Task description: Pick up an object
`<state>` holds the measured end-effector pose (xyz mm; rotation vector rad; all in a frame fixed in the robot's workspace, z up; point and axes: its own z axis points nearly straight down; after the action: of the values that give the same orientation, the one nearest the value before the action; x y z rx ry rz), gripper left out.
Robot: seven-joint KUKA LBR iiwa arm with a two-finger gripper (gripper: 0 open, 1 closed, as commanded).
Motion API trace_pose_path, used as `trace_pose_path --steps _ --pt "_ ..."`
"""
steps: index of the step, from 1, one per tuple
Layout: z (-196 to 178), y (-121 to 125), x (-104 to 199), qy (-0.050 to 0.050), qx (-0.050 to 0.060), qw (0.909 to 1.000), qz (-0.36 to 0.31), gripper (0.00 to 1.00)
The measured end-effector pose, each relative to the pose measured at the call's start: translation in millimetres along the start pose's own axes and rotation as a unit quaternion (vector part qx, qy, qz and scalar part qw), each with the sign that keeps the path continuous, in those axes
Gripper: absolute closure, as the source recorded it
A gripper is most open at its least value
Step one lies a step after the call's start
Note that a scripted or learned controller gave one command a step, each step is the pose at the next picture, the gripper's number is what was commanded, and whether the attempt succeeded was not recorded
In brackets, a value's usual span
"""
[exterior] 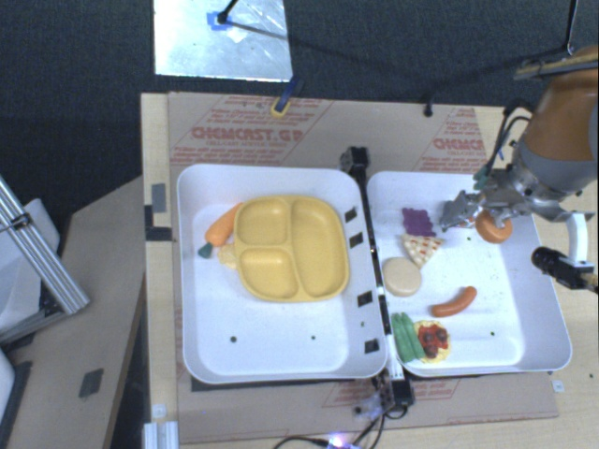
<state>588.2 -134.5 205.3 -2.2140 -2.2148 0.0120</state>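
Where pincer (468, 215) ends, grip unclear.

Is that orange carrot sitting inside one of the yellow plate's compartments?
No, the carrot lies on the left bin's floor, against the outer left edge of the yellow plate.

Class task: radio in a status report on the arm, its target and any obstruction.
Tool low in right bin, grip unclear. Orange round piece beside it; purple piece on its other side. Nothing blocking.
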Motion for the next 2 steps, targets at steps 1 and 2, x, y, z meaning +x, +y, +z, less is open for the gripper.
trace_pose_path --steps 1,2 --pt "-8 3 0 -0.001 -0.007 1.0 -0.001 0.0" --pt "54 2 -3 -0.001 -0.005 1.0 0.0 0.0"
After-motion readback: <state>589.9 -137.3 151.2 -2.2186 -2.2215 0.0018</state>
